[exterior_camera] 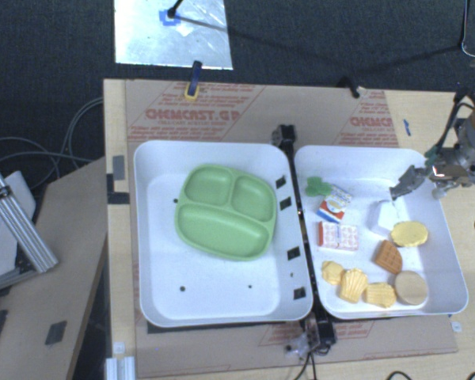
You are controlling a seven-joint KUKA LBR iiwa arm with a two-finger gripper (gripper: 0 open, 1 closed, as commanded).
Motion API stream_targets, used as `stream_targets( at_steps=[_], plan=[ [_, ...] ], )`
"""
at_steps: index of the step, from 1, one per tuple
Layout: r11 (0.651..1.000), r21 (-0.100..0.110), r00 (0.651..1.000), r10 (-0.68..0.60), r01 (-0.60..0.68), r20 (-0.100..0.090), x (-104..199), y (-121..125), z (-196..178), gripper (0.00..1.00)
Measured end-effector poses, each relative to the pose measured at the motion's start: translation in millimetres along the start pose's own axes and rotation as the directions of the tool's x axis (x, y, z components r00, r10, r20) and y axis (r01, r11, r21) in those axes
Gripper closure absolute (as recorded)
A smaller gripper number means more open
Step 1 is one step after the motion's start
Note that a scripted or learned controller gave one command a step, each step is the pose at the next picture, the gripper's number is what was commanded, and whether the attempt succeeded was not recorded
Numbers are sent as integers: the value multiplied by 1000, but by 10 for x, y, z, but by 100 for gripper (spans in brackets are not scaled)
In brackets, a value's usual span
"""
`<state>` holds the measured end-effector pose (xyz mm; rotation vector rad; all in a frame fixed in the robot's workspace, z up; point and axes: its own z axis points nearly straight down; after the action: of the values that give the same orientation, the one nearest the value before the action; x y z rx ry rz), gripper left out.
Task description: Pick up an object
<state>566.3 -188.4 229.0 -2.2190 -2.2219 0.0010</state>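
Nothing has been lifted yet, as far as the view shows: every candidate item lies on the floor of the right-hand shallow white bin (451,279), and the left-hand white bin (154,212) carries a pale green three-compartment plastic tray (226,212). The two-finger gripper (400,190) hangs over the upper right part of the right bin, reaching in from the grey arm (459,165) at the right edge; its dark tip points down and to the left, toward a small white block (378,217) just below it. Whether the fingers are apart or together cannot be told (they read as one dark, blurred shape), and no item is visible between them. Close by lie a round yellow disc (410,233), a brown waffle-like square (388,256) and a pale beige round piece (412,287). Further left are a red, white and blue packet (332,209), a red-and-white patterned box (338,236), a green leafy toy (317,186) and three yellow crinkled pieces (352,283) along the lower edge. Judged from this, the task is at the approach stage: the arm is over the bin and near a target, most likely the white block or the yellow disc, while the descent, the closing and the lift clear of the bin floor all remain to be done.
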Motion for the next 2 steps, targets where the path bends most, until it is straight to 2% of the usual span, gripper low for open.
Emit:
stream_targets(
  at_steps=[1, 2],
  plan=[
    [1000, 2, 1000, 0, 0, -1, 70, -18, 608, 0],
    [1000, 1, 1000, 0, 0, -1, 99, -31, 1029, 0]
  ],
)
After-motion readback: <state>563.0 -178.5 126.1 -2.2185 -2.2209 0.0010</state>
